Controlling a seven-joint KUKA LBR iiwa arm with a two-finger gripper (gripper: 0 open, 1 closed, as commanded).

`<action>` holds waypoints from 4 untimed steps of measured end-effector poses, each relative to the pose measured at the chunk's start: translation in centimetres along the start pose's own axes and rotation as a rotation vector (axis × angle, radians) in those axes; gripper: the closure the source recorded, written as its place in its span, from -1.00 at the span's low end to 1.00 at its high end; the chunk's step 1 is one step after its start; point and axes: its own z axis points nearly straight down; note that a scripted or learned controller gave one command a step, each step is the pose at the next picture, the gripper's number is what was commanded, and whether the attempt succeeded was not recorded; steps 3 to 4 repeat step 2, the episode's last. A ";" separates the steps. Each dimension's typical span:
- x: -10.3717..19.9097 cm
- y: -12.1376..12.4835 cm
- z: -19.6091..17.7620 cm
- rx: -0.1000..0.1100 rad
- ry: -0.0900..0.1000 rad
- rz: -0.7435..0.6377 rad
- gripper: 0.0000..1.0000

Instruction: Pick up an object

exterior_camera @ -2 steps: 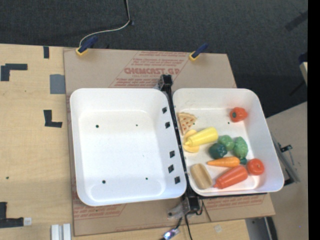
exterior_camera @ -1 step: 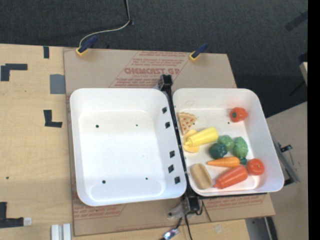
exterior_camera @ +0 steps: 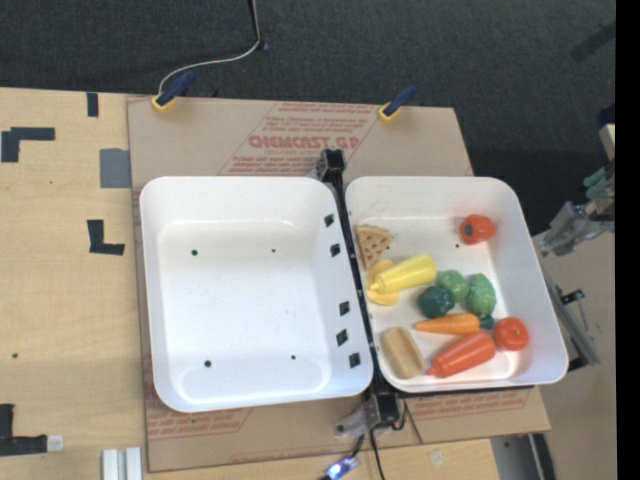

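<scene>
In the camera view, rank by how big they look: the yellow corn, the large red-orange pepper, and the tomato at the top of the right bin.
1 and 2: yellow corn and red-orange pepper, too alike to rank.
3: tomato, clearly smallest.

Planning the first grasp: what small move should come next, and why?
Probably bring the hand left over the right bin: every toy lies there. The tomato near its far right corner sits apart from the pile, so it looks the easiest first target.
</scene>
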 end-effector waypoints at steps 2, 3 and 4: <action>-0.7 -0.2 -15.8 -0.018 -0.007 0.002 1.00; -0.7 -0.2 -15.8 -0.018 -0.007 0.002 1.00; -0.7 -0.2 -15.8 -0.018 -0.007 0.002 1.00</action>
